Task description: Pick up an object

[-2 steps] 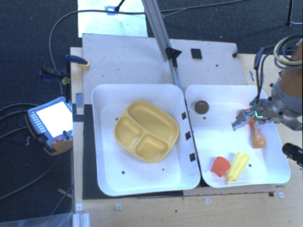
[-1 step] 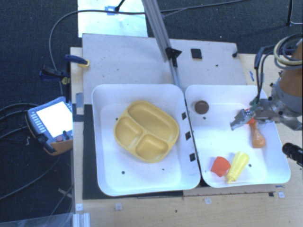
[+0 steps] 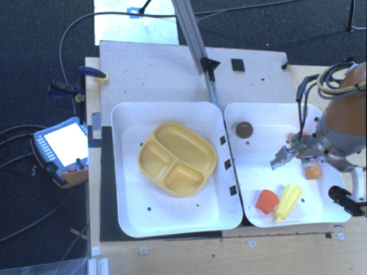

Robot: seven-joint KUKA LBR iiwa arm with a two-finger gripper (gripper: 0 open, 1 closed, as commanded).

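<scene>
The right bin [image 3: 258, 114] holds a brown ball [image 3: 244, 129] at its back left. A red cup-like piece [image 3: 266, 201] and a yellow bottle [image 3: 288, 202] lie side by side near its front. A small orange object [image 3: 312, 171] sits at the right, partly under the arm's wrist. My gripper [image 3: 281, 158] hangs low over the middle of the right bin, left of the orange object and above the yellow bottle. I see nothing held in it. A small red bit [image 3: 295, 137] shows just behind the gripper.
The left bin [image 3: 129, 211] holds a yellow divided plate [image 3: 178, 158]. A grey pole [image 3: 192, 27] slants down to the wall between the bins. The arm's orange band [image 3: 344, 116] and cables [image 3: 321, 85] crowd the right bin's far right. A handheld pendant [image 3: 62, 150] lies left of the bench.
</scene>
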